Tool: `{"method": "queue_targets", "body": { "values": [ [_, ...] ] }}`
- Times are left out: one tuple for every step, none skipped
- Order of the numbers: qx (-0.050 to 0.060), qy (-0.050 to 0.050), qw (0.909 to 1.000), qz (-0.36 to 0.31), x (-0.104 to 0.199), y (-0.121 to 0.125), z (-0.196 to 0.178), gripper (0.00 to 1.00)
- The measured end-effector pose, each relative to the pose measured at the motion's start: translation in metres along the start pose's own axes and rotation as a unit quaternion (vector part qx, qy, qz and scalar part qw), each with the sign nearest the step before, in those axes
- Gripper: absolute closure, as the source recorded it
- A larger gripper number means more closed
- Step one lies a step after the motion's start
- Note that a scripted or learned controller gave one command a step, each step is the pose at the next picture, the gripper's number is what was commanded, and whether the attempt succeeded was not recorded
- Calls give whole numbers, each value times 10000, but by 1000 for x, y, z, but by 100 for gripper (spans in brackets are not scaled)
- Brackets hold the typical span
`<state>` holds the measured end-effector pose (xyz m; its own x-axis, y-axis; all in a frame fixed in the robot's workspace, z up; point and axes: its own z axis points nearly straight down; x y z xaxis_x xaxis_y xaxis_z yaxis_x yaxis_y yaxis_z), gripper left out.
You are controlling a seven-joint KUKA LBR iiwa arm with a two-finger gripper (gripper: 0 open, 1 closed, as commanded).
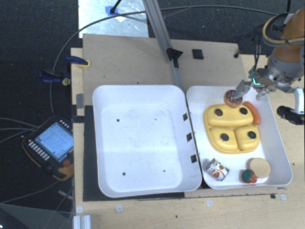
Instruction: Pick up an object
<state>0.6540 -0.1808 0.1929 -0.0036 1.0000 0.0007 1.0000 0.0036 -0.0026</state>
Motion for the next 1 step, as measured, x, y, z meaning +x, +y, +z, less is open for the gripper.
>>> {"method": "queue_targets", "body": {
  "values": [
    [-25, -5, 10000, -4, 0, 1, -3, 0]
  ]
}}
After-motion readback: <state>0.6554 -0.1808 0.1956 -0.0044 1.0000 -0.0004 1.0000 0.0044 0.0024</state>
